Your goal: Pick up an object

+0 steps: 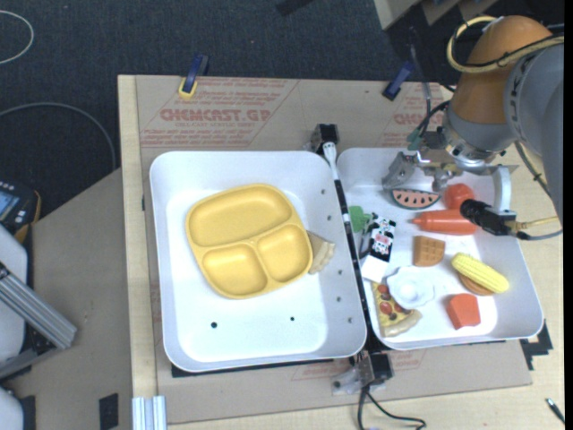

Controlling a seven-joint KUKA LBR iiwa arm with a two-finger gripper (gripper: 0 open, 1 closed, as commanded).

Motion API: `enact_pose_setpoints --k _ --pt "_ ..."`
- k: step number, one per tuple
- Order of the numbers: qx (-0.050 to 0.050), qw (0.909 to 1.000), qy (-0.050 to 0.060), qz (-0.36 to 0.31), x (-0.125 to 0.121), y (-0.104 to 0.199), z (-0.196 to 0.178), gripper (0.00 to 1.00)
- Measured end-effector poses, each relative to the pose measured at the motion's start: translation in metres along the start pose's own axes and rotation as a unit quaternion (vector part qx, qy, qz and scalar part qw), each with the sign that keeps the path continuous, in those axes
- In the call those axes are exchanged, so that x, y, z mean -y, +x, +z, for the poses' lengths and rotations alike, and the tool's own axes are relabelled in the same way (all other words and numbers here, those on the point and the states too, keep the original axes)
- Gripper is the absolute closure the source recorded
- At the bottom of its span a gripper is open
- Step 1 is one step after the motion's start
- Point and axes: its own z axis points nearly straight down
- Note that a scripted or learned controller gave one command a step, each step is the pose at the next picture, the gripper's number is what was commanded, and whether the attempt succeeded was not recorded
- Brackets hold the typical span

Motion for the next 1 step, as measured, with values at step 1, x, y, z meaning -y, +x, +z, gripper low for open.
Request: enact_pose_setpoints --k 1 --pt "0.001 1.0 -0.001 0.0 0.0004 0.0006 0.0504 0.0"
